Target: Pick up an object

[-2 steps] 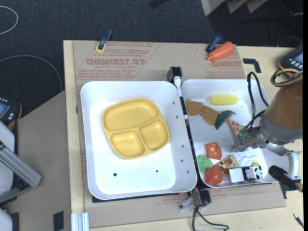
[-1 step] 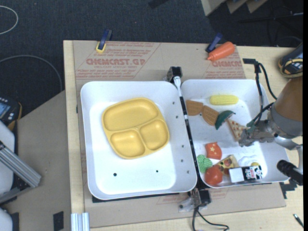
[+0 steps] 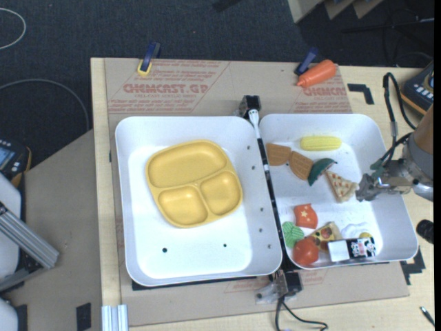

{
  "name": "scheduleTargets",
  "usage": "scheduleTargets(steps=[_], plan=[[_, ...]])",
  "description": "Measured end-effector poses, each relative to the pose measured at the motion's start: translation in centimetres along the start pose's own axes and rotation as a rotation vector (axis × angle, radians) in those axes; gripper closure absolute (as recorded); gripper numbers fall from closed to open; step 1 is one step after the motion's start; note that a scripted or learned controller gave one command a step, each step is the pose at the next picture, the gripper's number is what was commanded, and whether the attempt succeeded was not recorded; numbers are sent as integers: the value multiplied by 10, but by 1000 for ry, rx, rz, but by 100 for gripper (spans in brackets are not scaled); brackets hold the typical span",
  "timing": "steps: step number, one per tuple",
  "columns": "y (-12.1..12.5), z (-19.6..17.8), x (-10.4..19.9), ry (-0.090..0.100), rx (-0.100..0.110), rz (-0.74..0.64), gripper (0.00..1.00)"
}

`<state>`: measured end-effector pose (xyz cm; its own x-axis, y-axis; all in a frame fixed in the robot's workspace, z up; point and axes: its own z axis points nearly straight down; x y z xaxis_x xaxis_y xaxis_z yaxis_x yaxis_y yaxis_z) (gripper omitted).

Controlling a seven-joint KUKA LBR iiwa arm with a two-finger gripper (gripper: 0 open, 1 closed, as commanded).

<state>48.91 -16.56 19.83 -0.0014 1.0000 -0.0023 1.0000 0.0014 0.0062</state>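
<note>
Pizza slice looks the likeliest pick: it lies flat in the right bin, just beside the gripper, which hangs low over the bin's right side and holds nothing that I can see, though whether it is open or closed I cannot tell. By my reading the step in hand is the approach, with no grasp made yet. Next, the gripper would need to centre over the slice, clear of the green leaf and brown pieces nearby, descend, and close.
</note>
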Motion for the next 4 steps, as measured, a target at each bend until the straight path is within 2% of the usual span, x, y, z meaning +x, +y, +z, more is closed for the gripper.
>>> scheduleTargets(steps=[1, 2, 3, 4], plan=[[1, -28, 0, 0, 1, -1, 100], [15, -31, 46, 2, 3, -5, 100], [7, -36, 95, 5, 8, -5, 100], [19, -23, 88, 2, 7, 1, 100]])
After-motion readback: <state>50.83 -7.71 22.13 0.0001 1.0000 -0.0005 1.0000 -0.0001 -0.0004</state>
